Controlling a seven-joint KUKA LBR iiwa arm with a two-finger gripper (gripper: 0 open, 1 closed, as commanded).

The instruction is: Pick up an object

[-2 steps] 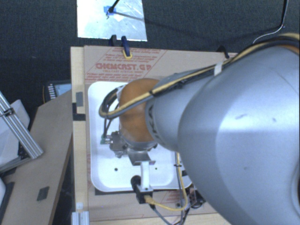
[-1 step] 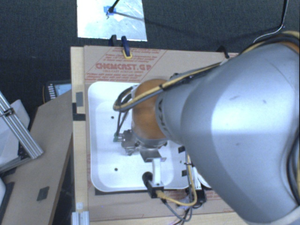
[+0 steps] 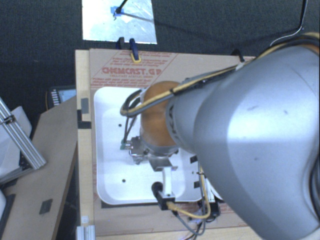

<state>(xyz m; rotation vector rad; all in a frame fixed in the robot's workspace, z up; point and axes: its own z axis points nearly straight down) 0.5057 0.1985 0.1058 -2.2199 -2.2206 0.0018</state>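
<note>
Our hand (image 3: 141, 153) sits low over the left white bin (image 3: 107, 134), straight below the orange band (image 3: 154, 116). Honestly we can't tell its state, and whatever we'd grab is hidden under the arm (image 3: 250, 134).

The arm (image 3: 240, 134) reaches from the right over the left bin (image 3: 107, 134).

Materials and finishes at the bench

A smooth, satin grey arm (image 3: 250, 124) with a glossy orange band (image 3: 155, 116) is seen over a smooth white plastic bin (image 3: 107, 134); printed brown cardboard (image 3: 165, 64), matt wooden boards (image 3: 50, 159) and a crinkled foil-like sheet (image 3: 120, 14) are shown.
</note>
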